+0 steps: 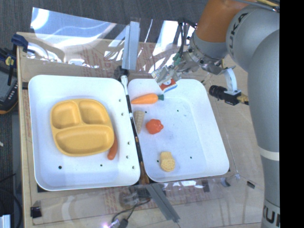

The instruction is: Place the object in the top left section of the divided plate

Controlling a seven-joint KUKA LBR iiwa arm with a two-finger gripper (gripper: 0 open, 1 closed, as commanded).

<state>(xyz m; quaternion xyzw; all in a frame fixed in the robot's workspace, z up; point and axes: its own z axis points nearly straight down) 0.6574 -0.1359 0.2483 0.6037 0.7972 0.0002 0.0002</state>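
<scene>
The gripper (167, 76) hovers at the right bin's (204, 141) far edge with something small and red-white (hard to identify) at its tips, grasp unconfirmed, so next comes a carry far left to the yellow divided plate (81, 126).

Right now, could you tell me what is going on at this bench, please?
A grey robot arm reaches in over the far edge of the right bin, its hand just above a small red and white item there. Whether it grips that item is unclear. A carrot, a red tomato-like piece, a corn cob and a yellow waffle-like piece lie in that bin. The yellow divided plate sits in the left bin with nothing in its sections; a sausage lies beside it.
</scene>
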